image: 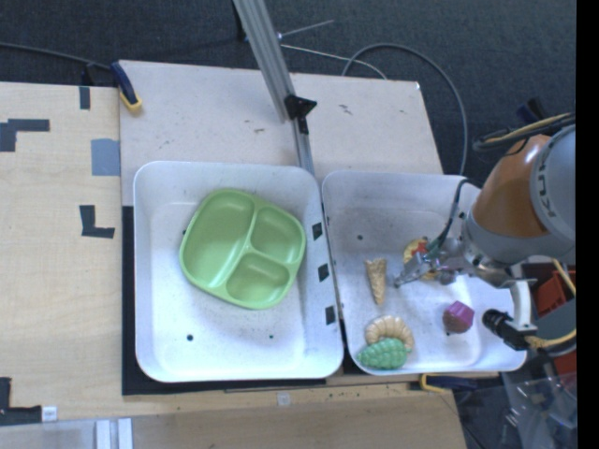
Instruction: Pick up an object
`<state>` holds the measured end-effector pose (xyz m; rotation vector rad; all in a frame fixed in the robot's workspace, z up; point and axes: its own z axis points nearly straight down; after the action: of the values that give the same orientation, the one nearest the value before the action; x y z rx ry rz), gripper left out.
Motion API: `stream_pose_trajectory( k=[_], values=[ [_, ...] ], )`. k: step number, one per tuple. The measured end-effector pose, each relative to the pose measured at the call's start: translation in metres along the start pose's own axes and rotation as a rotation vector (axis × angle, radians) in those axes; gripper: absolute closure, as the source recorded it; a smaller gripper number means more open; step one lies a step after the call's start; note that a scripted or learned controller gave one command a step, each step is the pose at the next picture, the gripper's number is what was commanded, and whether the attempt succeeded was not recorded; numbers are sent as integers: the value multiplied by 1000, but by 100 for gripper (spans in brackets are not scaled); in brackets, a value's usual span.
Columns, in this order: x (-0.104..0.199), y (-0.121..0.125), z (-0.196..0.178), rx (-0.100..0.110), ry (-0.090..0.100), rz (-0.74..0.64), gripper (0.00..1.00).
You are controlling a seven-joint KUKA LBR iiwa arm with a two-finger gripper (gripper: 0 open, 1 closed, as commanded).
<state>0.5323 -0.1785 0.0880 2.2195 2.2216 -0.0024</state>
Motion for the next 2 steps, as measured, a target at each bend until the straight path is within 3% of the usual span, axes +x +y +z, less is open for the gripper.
stream_pose_trajectory(
  k=[1,2],
  values=[
    [1,0,-11,1,2,-2,100],
    [3,-1,-53,-2,2,-1,100]
  ],
)
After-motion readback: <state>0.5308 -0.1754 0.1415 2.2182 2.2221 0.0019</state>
